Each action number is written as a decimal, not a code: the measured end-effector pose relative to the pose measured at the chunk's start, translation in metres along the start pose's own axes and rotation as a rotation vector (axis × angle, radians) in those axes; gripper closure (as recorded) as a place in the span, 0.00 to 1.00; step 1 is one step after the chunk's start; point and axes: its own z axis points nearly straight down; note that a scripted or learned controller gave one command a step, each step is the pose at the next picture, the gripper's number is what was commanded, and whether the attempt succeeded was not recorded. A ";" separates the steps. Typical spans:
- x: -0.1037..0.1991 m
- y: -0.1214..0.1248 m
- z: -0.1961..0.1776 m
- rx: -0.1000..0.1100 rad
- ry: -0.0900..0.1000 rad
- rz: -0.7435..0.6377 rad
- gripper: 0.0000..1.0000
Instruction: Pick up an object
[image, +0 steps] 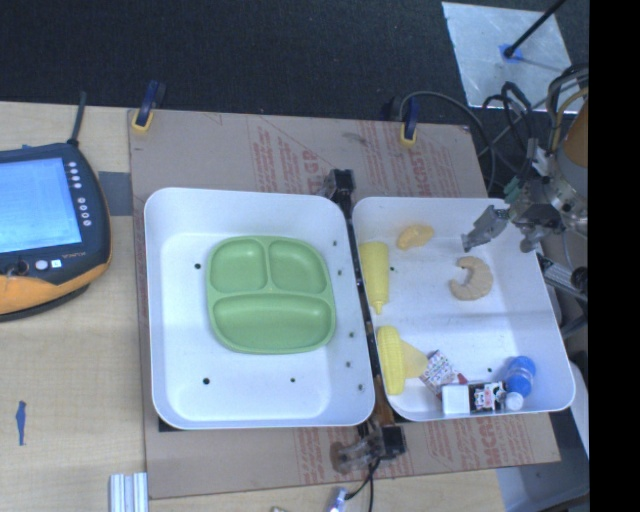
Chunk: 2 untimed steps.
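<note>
The right bin (545, 300) holds a tan croissant-shaped piece (471, 278), a small orange-yellow piece (415, 236), two yellow corn cobs (374, 272) (390, 358), a red-and-white wrapper (437, 368), a small white box (457, 400) and a blue-capped bottle (517, 378). My gripper (503, 236) hangs over the bin's far right part, just above and to the right of the croissant piece. Its two dark fingers (479, 230) are spread apart, open, with nothing between them.
The left bin (170, 300) carries a green divided plate (270, 293). A tablet-like pendant (45, 225) lies at the left of the bench. Cables and arm hardware (545, 130) crowd the far right. Clamps (147, 108) hold the cardboard underlay.
</note>
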 end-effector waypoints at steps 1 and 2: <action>-0.037 0.033 0.074 0.002 -0.002 0.001 0.00; -0.044 0.022 0.146 0.002 -0.001 0.000 0.00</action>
